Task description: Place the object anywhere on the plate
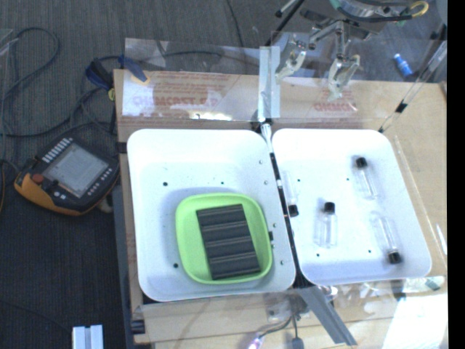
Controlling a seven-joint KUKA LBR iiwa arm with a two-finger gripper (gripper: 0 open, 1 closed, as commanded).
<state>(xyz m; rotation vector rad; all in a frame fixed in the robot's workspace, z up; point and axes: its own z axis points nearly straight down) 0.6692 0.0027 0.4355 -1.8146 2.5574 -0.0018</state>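
A lime green plate (186, 224) lies in the left bin (149, 166), toward its front. A dark grey ribbed block (228, 241) rests flat on the plate, covering most of its middle. My gripper (317, 65) hangs high above the back edge of the right bin (320, 151), well away from the plate. Its fingers (341, 73) are spread wide and open, with nothing between them.
Several small clear vials with black caps lie in the right bin: one at the back right (362, 176), one in the middle (325, 224), one at the front right (385, 240). Another vial (289, 195) lies along the divider. A teach pendant (69, 174) sits left of the bench.
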